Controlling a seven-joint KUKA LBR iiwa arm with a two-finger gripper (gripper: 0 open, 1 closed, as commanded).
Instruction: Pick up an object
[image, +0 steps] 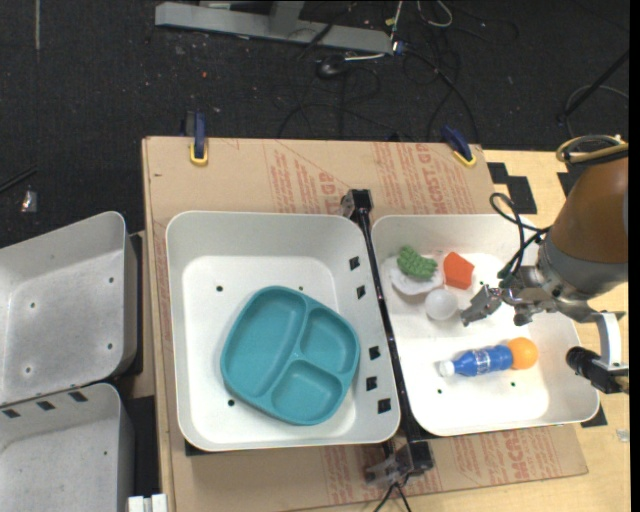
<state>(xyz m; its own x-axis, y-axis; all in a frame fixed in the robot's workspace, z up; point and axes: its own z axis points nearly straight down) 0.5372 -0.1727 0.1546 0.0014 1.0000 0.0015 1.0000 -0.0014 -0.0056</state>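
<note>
Two glossy white bins: a teal sectioned tray (290, 355) left, claw (482, 305) spread over a pale ball (441, 303) right.

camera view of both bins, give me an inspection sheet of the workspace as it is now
surface: cardboard-topped bench bearing two white bins, left bin and right bin
job's things: right bin holds a blue bottle, orange ball, white ball, orange block and green toy
clutter: teal divided plate in the left bin
grippers: claw low over the right bin, beside the white ball; nothing seen between its fingers
cables: black cables on the floor behind the bench
surroundings: dark floor, white trays at left, clamps on the bench's far edge
</note>
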